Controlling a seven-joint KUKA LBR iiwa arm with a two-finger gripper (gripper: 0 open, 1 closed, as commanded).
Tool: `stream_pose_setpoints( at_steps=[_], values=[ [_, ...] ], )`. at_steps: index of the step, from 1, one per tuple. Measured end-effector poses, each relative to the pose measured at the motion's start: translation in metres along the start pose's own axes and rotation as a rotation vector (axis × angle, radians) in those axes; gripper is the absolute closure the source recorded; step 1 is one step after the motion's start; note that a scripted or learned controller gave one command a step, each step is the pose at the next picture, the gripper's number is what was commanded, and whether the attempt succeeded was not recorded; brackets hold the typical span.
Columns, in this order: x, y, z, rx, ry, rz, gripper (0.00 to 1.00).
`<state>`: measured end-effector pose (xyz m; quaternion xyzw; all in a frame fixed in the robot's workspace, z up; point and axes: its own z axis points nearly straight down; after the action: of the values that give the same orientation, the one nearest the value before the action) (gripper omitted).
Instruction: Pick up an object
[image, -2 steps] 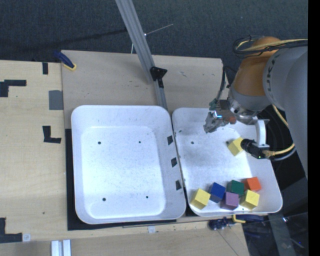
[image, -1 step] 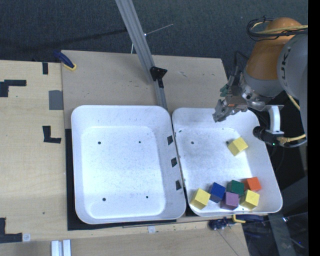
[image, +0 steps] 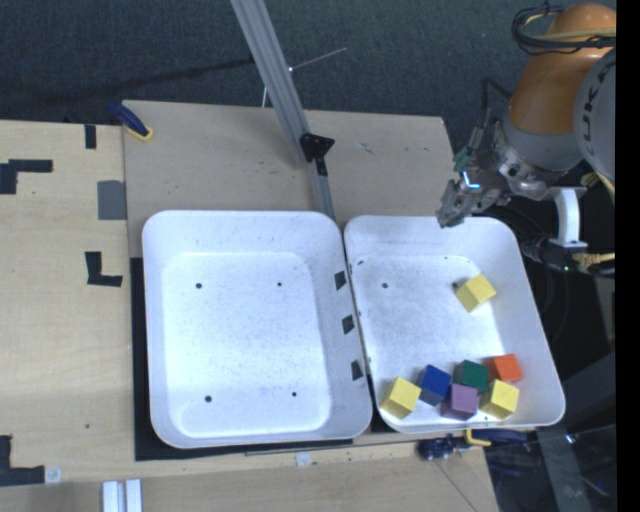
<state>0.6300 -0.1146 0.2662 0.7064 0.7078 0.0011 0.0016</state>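
The right bin (image: 520, 262) holds several small cubes. A lone yellow cube (image: 476, 291) lies near its right wall. Along the front edge sit another yellow cube (image: 402, 396), a blue cube (image: 435, 383), a green cube (image: 470, 376), a purple cube (image: 463, 400), an orange cube (image: 507, 368) and a third yellow cube (image: 503, 398). My gripper (image: 455, 212) hangs over the bin's far rim, up and left of the lone yellow cube, with nothing seen between its fingers.
The left bin (image: 160, 300) sits beside the right one. A slanted metal rail (image: 285, 90) crosses the bench behind the bins. The grey arm with its orange band (image: 560, 70) comes in from the upper right. Cables (image: 575, 260) hang near the right bin's right wall.
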Motion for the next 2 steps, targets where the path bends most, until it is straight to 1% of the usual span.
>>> stream_pose_setpoints(
  at_steps=[1, 2],
  values=[
    [0.001, 0.001, -0.029, 0.001, 0.0, 0.0, 1.0],
    [0.053, 0.001, -0.01, 0.006, 0.001, -0.004, 1.0]
  ],
)
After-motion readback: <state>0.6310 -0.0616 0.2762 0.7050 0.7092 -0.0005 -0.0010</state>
